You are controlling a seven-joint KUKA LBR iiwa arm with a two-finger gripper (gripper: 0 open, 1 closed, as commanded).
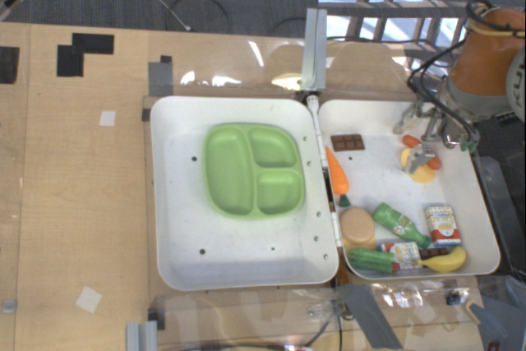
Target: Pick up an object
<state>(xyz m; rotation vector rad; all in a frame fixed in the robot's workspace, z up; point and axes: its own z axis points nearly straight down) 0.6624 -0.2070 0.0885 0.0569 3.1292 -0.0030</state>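
I see the gripper (425, 150) down in the right bin (386, 121), upper right part, near the bin's right wall. Its tips sit right over a small yellow-and-orange piece (421, 168); can't tell whether that piece is actually between them, or whether the pincer is released or clenched. Cables and the orange band of the arm (485, 62) hang over that corner.

Rest of the right bin: chocolate bar (346, 143) up by the left side, carrot (336, 171) lying along the divider. Bare white floor between the carrot and the gripper, decent room there. The bottom is crowded: round bun (357, 228), green bottle (400, 224), can (441, 225), banana (445, 260) against the near wall, a green vegetable (371, 260) and a small carton (402, 251) packed in between, mostly touching.

Left bin (177, 259) holds a green divided plate (252, 170), roughly centred, with open floor all around it to the walls.
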